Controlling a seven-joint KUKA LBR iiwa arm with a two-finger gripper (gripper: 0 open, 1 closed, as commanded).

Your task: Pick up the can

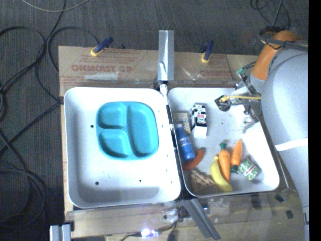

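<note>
A small green and white can (pixel 248 169) lies on its side in the right bin (pixel 220 90), near that bin's front right corner, beside two carrots. My gripper (pixel 249 109) hangs over the right bin's back right part, well behind the can and apart from it. The grey arm covers the bin's right rim.
In the right bin lie a blue bottle (pixel 183 142), a black and white box (pixel 199 117), two carrots (pixel 225 163), a banana (pixel 218 176), a reddish sausage (pixel 196 158) and a brown item (pixel 200 178). The left bin (pixel 80 185) holds a blue divided plate (pixel 128 129).
</note>
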